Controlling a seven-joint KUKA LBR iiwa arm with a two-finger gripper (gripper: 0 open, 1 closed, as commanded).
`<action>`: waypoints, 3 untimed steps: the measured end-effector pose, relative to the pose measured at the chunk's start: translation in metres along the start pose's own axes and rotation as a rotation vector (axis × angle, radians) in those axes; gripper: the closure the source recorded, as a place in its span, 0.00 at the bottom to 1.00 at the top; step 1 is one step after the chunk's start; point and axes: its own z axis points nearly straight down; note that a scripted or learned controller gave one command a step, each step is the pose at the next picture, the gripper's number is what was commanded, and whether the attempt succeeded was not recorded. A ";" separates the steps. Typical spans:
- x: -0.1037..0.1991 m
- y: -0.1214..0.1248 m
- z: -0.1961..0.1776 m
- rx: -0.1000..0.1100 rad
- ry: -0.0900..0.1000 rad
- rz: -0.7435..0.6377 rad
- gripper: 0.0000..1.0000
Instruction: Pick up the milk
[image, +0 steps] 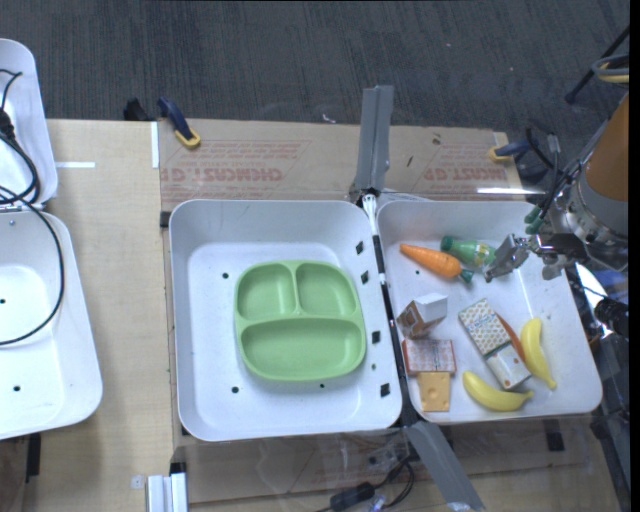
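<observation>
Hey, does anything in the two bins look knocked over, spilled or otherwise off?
Nothing looks spilled or broken. The right bin is just a loose jumble: the small carton lies tipped on its side, with the carrot and two bananas scattered around. The green plate sits flat in the left bin.

Green plate (300, 322), orange carrot (432, 260)

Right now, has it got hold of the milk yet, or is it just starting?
Just starting, by the look of it. Nothing is lifted: the milk sits in the right bin near the divider, beside the other toy food. The claw hangs over the bin's far side by the bottle. Left: move to the milk, grab, lift.
</observation>
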 end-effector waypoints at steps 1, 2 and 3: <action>0.056 -0.047 0.060 0.000 0.001 -0.142 0.00; 0.013 -0.050 0.159 -0.017 -0.003 -0.169 0.00; 0.026 -0.056 0.077 -0.002 0.000 0.051 0.00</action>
